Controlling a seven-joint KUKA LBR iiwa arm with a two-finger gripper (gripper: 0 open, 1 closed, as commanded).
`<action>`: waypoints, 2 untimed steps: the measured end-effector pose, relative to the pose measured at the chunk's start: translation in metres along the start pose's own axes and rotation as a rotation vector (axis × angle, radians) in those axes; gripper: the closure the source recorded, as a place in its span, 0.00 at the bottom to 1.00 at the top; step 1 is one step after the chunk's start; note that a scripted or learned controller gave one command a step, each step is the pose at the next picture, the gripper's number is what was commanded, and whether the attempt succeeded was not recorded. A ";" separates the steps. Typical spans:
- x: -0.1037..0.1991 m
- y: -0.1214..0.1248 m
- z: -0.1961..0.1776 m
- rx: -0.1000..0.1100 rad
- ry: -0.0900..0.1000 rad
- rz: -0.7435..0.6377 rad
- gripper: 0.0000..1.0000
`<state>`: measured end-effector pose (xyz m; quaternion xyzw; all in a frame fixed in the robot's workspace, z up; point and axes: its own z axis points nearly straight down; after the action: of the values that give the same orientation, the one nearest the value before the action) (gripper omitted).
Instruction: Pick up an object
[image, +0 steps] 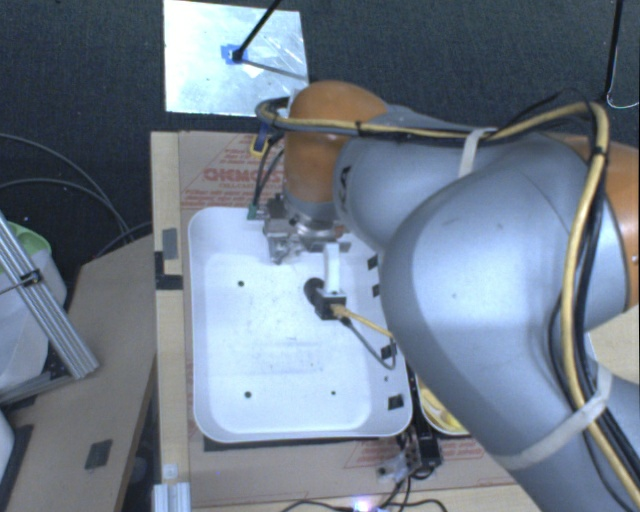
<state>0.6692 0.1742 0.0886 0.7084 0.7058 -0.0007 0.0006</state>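
Note:
My gripper (284, 244) hangs low over the far part of the left white bin (250, 405), close to its back wall. No object shows between or under its tip. The big grey arm (480, 300) with its orange band (325, 120) reaches in from the right and hides nearly all of the right bin. A sliver of something yellow (445, 418) peeks out beneath the arm at the lower right; I cannot tell what it is.
The bins rest on a cardboard sheet (215, 170). A shiny metal plate (235, 55) lies at the back. An aluminium frame (40, 310) stands at the left on a wooden board. Cables and connectors (410, 465) sit at the front edge.

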 end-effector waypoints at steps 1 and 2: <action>-0.052 0.000 0.004 -0.001 0.000 0.000 1.00; -0.049 -0.088 0.005 0.007 0.002 -0.004 1.00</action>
<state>0.5808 0.1256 0.0838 0.7070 0.7072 -0.0026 -0.0026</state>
